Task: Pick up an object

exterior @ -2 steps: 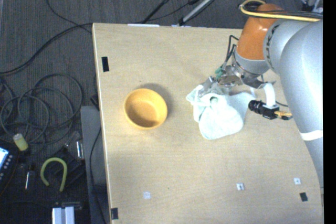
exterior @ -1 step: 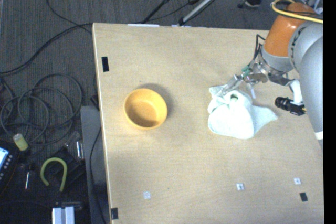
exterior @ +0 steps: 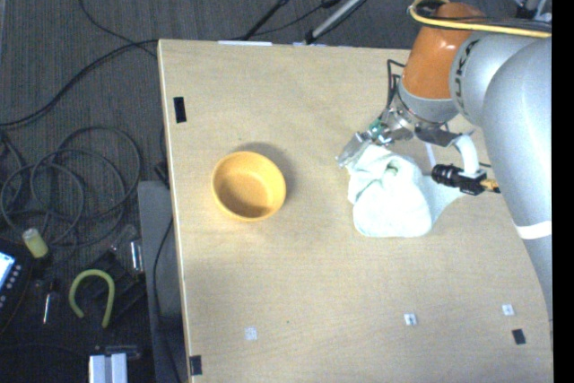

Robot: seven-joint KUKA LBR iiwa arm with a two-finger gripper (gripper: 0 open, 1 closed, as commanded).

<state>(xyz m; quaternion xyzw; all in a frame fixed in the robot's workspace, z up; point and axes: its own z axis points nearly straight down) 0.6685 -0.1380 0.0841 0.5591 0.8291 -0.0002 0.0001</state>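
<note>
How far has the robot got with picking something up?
Done: the gripper has reached the crumpled white cloth and sits at its upper edge. In hand: nothing clearly; the cloth lies on the tan wooden bench. Left: grasping and lifting it. The round yellow bowl sits apart, untouched.

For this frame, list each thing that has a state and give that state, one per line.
yellow bowl: upright, nothing visible inside, standing apart from the cloth.
white cloth: crumpled in a heap on the bench, under the gripper.
gripper: low at the cloth's upper edge; grip on the cloth cannot be told.
wooden bench top: bears the bowl and cloth.
</note>
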